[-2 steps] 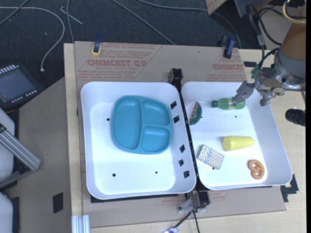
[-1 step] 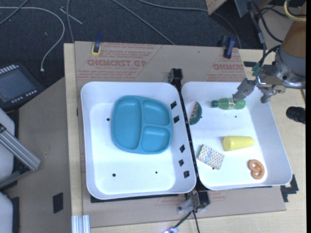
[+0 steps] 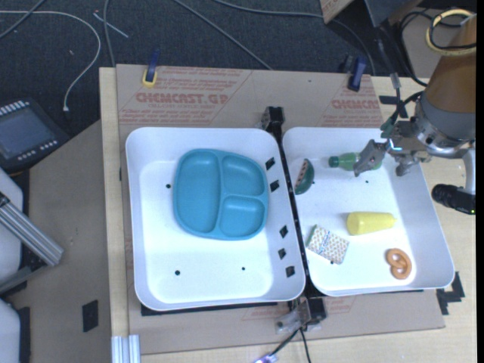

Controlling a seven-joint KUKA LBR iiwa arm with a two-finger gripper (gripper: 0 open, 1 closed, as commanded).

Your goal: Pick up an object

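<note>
Green bottle (image 3: 344, 160), the likeliest target, lies on its side near the far wall of the right bin (image 3: 423, 225), just left of the gripper (image 3: 386, 157). In the camera view the gripper hangs low over that bin's far end with its two fingers apart, one at the bottle's end and one further right; nothing sits between them. By my reading the pick is not yet made: the approach looks nearly done, and closing and lifting remain.

Other things in the right bin are a yellow block (image 3: 370, 221), a patterned packet (image 3: 329, 244), an orange ring (image 3: 398, 262) and a watermelon-slice toy (image 3: 304, 175) against the dividing wall. The left bin (image 3: 144, 203) holds a blue divided plate (image 3: 221, 194).

Room is tight behind the bottle, where the bin's far wall rises; the bare bin floor toward the middle leaves more freedom.
</note>
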